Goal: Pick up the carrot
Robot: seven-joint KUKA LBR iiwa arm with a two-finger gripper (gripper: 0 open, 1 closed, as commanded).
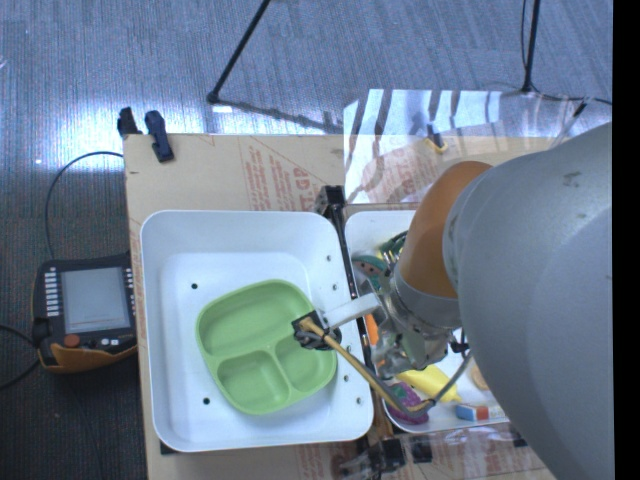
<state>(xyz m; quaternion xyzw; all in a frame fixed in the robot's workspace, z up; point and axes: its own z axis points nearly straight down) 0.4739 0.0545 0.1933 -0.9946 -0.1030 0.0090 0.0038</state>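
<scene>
Camera view showed me the carrot (372, 328), a thin upright orange sliver just left of my gripper (408, 353), whose grasp I couldn't tell.

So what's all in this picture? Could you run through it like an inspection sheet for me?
Surface: bench bearing two white bins; left bin, right bin.
Job's things: carrot, a thin orange sliver in the right bin beside the arm.
Clutter: green divided plate in left bin; yellow item and small colourful pieces in right bin.
Grippers: gripper low over right bin, fingers hidden.
Cables: a black one by the handheld controller.
Surroundings: tripod legs, grey floor.
</scene>
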